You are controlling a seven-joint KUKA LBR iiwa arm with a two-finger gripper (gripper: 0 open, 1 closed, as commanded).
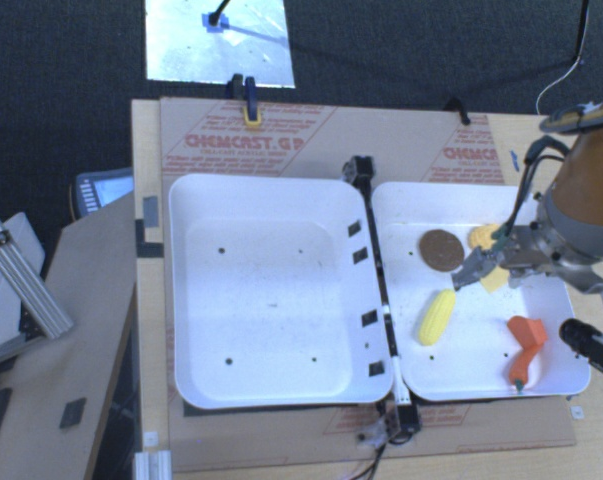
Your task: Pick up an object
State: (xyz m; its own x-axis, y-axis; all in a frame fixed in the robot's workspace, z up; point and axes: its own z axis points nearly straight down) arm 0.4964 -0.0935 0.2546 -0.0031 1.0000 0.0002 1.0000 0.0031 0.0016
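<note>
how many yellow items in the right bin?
3: corn cob near the bin's middle, and two small yellow pieces by the gripper. The arm may hide more.

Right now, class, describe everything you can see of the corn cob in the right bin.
The corn cob is a small yellow toy, plastic by its look, with a paler tip at its lower end. It lies flat and tilted on the floor of the right bin, near the left wall. It sits just below the brown disc and touches nothing else. The gripper is close but apart.
</note>
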